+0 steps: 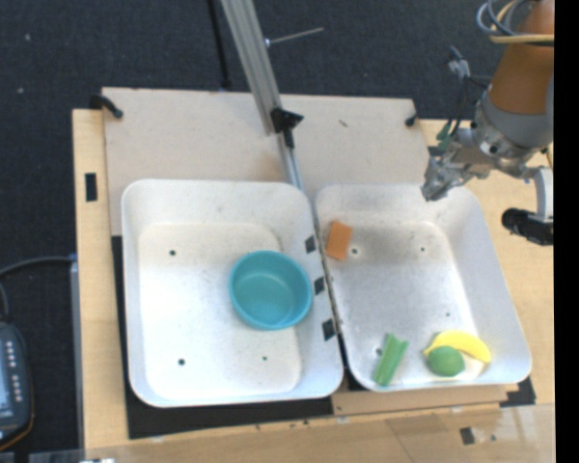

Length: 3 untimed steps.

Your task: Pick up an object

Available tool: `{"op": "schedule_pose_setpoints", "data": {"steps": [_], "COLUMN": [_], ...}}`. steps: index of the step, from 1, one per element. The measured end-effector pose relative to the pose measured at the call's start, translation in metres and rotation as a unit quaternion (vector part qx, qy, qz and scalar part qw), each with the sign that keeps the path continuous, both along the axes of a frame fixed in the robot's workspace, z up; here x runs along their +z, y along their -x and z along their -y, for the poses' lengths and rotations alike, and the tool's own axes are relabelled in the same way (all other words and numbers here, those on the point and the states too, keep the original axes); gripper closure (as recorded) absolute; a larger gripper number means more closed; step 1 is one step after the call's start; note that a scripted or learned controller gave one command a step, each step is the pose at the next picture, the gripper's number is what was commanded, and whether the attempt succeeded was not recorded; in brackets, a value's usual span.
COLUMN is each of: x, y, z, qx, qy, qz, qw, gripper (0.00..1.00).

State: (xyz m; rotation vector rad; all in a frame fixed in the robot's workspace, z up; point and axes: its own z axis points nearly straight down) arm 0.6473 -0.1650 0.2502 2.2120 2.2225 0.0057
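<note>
Wooden bench [203,133] beneath two white bins. Gripper [437,183] above right bin [482,258] far rim, finger spread impossible to tell. Within that bin: orange block [339,240] far-left, green stick [390,359], lime [446,362] and banana [466,345] near. Left of it, blue bowl [270,289].

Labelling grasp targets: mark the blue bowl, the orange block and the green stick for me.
blue bowl [270,290], camera view, inner floor of the bowl.
orange block [338,240], camera view, middle of its top face.
green stick [390,360], camera view, mid-length.
</note>
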Motion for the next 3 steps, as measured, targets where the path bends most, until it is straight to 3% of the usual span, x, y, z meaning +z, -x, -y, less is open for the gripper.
{"op": "schedule_pose_setpoints", "data": {"steps": [3], "x": [0.016], "y": [0.03], "z": [-0.167], "qx": [0.002], "qy": [-0.0018], "qz": [-0.004], "qw": [1.0], "gripper": [1.0]}}
